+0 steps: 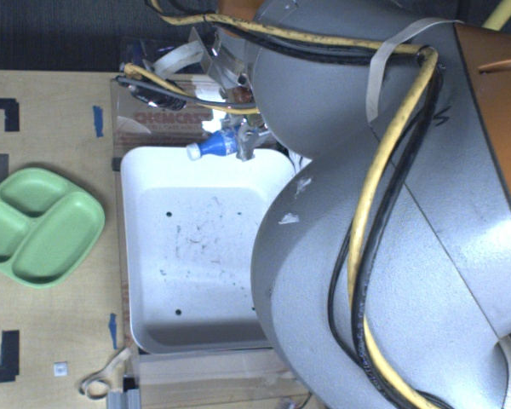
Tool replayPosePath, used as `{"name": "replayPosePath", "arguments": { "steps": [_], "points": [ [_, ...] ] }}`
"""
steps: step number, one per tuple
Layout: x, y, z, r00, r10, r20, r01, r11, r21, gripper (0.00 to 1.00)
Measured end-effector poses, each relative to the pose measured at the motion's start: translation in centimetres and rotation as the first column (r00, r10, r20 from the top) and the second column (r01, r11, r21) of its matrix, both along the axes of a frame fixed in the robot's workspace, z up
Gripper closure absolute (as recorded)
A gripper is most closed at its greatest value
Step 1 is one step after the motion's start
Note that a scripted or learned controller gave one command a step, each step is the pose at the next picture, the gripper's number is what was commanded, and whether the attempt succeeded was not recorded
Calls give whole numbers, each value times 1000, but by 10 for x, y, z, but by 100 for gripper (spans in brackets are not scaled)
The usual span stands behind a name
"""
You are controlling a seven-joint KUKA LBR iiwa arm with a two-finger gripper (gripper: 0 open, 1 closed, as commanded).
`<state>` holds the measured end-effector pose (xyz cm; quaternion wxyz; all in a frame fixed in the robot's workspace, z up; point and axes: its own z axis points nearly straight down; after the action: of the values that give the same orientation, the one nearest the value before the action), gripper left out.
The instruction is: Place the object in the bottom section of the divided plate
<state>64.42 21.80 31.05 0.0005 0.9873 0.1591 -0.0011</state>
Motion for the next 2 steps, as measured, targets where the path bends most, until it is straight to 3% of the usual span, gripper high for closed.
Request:
{"name": "replayPosePath", "arguments": {
  "steps": [1, 2],
  "points": [
    [-42, 5, 12, 996, -89, -1, 89, 996, -2, 100],
    [-119, 6, 16, 997, -74, -2, 74, 997, -3, 100]
  ]
}}
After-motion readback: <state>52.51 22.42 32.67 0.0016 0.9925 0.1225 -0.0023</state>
